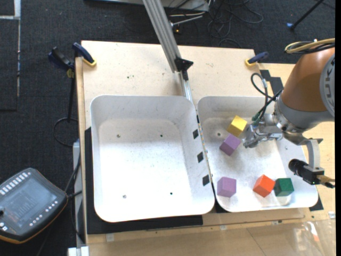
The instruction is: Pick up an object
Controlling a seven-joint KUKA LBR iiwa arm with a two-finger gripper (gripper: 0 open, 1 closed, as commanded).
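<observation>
Item 1. Worktop (138, 68): pale speckled board bearing two shallow white bins side by side. Left bin (101, 143) toward the worktop's left edge; right bin (213, 111) toward its right edge, their inner walls touching along the middle.

Item 2. Arm (314, 84): grey with orange band, reaching in over the right bin from the worktop's right edge. Gripper (251, 137) low over the far half of the right bin; whether the jaws were released or clenched could not be told, and no block was seen between them.

Item 3. Yellow block (237, 125): cube, no long axis, in the right bin's far half, just beside the gripper on its left, corners turned askew to the bin walls.

Item 4. Purple block (230, 144): cube, tilted, just near of the yellow block and touching or nearly touching it.

Item 5. Second purple block (226, 186): cube, resting flat near the right bin's near left corner.

Item 6. Orange block (264, 186): cube, near the bin's near edge, rotated diagonally.

Item 7. Green block (284, 186): cube, just beside the orange block, toward the near right corner.
</observation>
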